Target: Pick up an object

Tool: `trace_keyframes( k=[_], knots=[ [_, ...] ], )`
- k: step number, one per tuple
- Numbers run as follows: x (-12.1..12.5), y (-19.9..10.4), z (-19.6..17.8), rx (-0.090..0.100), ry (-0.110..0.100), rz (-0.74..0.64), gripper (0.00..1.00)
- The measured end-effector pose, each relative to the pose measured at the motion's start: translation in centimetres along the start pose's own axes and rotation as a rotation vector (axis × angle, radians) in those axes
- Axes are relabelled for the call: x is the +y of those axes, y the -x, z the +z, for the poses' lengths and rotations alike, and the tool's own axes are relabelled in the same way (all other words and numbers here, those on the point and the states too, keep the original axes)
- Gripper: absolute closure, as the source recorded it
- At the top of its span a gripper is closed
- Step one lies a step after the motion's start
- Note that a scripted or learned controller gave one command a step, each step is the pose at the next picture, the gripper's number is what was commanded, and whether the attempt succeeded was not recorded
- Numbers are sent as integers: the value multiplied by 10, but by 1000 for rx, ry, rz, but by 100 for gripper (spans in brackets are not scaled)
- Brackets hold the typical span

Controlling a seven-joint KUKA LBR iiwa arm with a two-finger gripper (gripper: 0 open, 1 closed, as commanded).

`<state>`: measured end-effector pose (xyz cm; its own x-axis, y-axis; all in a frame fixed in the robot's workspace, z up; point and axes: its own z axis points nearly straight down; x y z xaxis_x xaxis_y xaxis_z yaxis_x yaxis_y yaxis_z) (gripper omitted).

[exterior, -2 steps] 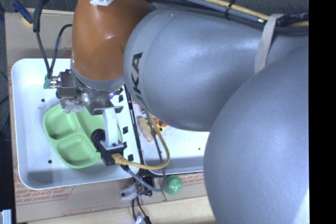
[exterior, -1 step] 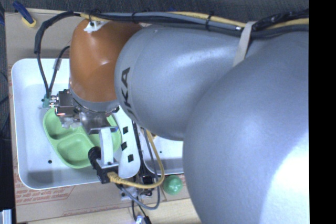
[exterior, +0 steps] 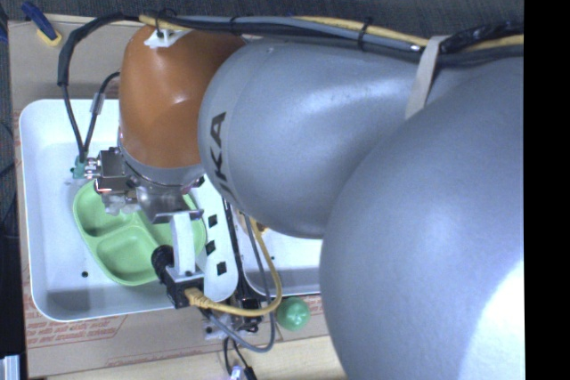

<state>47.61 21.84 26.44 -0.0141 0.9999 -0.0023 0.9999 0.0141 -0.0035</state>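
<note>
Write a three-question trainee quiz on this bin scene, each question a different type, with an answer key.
1. True or false: the light green dish lies in the white bin on the camera view's left.
2. Multiple choice: where does the small green ball sit?
A. inside the green dish
B. near the bottom of the view, right of the dish, beside the cables
C. on top of the orange band
3. Fill in: the band above the arm's wrist is coloured ____.

Key: 1 true; 2 B; 3 orange.
</note>
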Motion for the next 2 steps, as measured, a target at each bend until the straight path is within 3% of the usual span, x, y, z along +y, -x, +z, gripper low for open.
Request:
trace_keyframes(
  k=[2],
  knots=[
    [0,-2,-20,1,0,-12,100]
  ],
)
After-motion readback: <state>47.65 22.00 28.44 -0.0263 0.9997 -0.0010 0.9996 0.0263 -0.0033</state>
